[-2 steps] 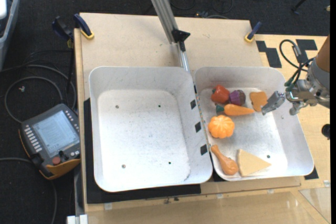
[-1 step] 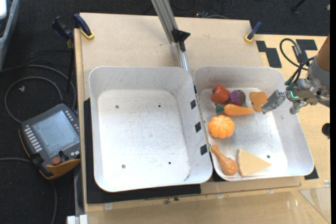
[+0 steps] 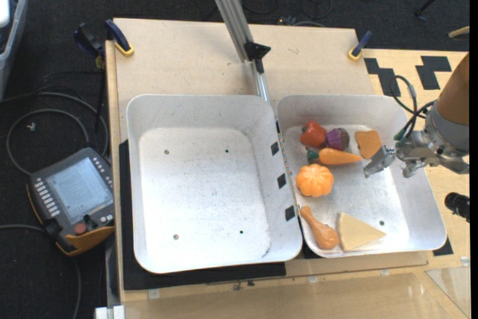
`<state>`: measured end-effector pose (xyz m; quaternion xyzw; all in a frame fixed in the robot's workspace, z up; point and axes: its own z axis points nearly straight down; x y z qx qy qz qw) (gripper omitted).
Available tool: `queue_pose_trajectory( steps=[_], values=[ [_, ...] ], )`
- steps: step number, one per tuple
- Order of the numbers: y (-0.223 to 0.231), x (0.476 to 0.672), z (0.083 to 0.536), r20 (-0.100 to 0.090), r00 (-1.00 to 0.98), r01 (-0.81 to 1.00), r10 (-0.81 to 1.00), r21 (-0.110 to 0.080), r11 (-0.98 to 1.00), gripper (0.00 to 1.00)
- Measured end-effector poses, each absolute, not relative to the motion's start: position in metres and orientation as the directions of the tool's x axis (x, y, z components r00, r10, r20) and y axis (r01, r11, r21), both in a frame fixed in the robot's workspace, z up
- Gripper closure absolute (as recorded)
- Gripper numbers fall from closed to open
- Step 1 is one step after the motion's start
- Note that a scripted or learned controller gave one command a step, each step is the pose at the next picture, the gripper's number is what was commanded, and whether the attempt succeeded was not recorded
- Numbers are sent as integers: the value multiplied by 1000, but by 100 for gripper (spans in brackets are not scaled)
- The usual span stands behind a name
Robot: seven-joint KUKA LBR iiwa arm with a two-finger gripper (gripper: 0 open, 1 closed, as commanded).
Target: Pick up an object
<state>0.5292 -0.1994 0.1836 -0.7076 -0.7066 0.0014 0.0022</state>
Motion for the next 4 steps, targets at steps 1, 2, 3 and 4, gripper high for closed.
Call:
queue_pose_trajectory(
  steps=[1,2,3,4],
  values=[
    [-208,523,129,1,2,1000,1000,-5,-2,0],
    [-208,524,95,0,1,1000,1000,1,-1,0],
    [-209,525,106,-3,2,1000,1000,5,-2,100],
    [-206,517,156,-2,-1,1000,1000,4,1,100]
  ],
)
